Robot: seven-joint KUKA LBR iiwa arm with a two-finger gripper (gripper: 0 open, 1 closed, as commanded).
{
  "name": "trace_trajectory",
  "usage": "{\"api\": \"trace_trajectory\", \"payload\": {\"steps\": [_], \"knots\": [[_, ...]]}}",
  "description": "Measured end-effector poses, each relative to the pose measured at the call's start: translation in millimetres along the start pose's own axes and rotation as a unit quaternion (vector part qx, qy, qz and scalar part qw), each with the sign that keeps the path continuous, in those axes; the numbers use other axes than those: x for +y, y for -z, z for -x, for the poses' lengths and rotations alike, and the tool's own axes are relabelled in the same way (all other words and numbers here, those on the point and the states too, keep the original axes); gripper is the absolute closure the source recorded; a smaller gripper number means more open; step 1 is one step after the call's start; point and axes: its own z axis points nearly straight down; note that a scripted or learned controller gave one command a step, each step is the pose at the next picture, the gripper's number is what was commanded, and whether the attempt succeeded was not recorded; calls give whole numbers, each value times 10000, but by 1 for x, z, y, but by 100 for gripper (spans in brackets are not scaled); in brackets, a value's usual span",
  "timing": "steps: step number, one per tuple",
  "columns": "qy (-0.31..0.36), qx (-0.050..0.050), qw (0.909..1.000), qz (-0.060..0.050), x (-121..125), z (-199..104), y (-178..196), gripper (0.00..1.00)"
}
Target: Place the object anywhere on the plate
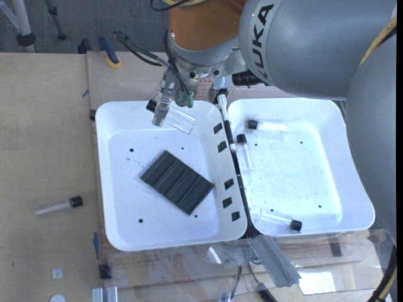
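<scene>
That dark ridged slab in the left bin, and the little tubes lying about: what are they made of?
The dark ridged slab looks like matte black plastic or rubber, going by its dull surface and moulded parallel grooves; I can't tell which. The tube in the right bin seems to be clear plastic or glass, see-through with a black cap. The left bin looks like glossy white moulded plastic.

plate in left bin, tubes right.

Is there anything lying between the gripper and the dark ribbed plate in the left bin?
In the camera view the gripper holds a clear tube above the left bin's far wall. Between it and the dark ribbed plate there is just bare white floor.
</scene>
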Motion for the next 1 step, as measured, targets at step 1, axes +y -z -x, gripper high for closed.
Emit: {"api": "trace_trajectory", "payload": {"steps": [1], "knots": [[1314, 0, 9913, 2, 15, 15, -13, 100]]}}
